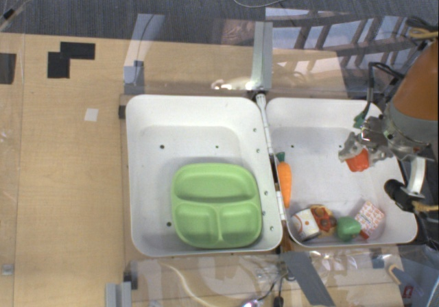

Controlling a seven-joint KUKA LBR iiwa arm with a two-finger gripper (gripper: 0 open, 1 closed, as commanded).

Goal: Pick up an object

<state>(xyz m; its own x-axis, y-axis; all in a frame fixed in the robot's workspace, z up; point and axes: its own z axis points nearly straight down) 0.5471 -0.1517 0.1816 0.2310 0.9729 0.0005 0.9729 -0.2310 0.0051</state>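
Note:
My gripper (361,153) hangs over the right bin (309,127), toward its right side, at the end of the grey arm with the orange band (418,93). A small red-orange object (358,162) sits between its metal fingers, and the gripper is shut on it, above the bin floor. Along the right bin's left wall lies an orange carrot (284,183). Near its front wall lie a small round can (306,224), a red and yellow item (323,216), a green piece (348,229) and a pink-checked packet (370,217).
The left bin (158,127) holds a green divided plate (216,204) in its front half. A metal divider (263,59) runs between the bins at the back. Black cables (405,192) hang beside the arm at the right.

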